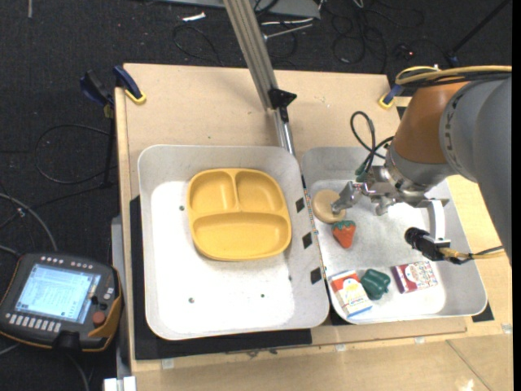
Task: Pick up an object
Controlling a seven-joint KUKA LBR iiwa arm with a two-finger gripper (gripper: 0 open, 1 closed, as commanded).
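Dark carpet strewn with cables is seen around a pale wooden worktop (pixel 203 96), on which two shallow white bins are set side by side. A yellow divided plate (pixel 239 213) with three compartments is laid in the left bin (pixel 163 300), alone. Five small things are counted in the right bin (pixel 464 300): one tan round disc (pixel 325 206), one red strawberry toy (pixel 345 234) with a green top, one dark green piece (pixel 375 282), one orange-and-white carton (pixel 349 292) and one red-and-white packet (pixel 416 276). A teach pendant (pixel 57 296) is left on the floor at the lower left.

The arm (pixel 456 129) is reached in from the right, and the pincer (pixel 350 198) is held low over the far left part of the right bin, just beside the disc and above the strawberry toy. Whether the fingers are spread or closed cannot be told, and nothing is seen gripped between them.

The disc is judged the nearest candidate. It is expected to be light and stiff, flat and perhaps smooth, so that a grip across its edge may be needed and slipping should be allowed for. The strawberry toy, lying just beside it, is judged light, hard and rounded; it would best be taken across its widest middle, where a rolling escape is least likely. The carton and packet are judged light and easily crushed
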